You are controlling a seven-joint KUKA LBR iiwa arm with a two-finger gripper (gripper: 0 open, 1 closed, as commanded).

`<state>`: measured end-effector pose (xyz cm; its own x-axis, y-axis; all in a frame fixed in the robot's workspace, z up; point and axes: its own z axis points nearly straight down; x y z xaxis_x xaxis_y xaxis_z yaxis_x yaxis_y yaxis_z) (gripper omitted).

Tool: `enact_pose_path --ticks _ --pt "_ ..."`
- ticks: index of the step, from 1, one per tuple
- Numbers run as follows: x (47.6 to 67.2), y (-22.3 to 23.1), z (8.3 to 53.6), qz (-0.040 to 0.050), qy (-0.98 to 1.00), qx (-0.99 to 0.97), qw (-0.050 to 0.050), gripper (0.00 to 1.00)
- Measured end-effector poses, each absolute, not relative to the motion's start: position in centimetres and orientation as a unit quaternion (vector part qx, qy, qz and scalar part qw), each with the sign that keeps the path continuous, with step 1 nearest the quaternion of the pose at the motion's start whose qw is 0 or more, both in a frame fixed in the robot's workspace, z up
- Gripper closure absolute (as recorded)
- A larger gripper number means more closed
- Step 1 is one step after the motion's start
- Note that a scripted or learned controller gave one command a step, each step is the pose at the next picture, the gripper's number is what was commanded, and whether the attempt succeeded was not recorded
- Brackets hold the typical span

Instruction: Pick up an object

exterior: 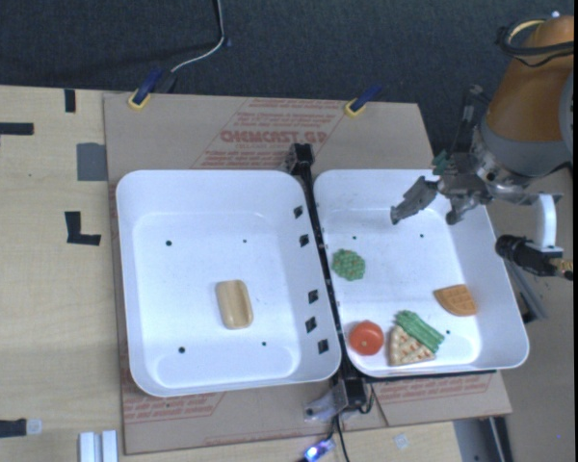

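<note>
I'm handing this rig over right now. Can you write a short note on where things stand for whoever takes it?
Gripper: open, holding nothing, above the back of the right bin.
Right bin: green broccoli-like piece near the divider; orange piece by the right wall; red tomato, waffle-patterned wedge and green bean-like piece at the front, the green piece lying partly on the wedge.
Left bin: tan bread roll alone.
Done: nothing picked up.
Left: choose an object, descend, grasp, lift.
</note>
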<state>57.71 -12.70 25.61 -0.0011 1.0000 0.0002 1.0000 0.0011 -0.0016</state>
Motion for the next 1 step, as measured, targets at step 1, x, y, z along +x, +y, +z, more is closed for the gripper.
enact_pose_path --ticks 1 --pt "63.14 -13.88 20.30 0.0018 -0.708 -0.706 0.001 0.00"
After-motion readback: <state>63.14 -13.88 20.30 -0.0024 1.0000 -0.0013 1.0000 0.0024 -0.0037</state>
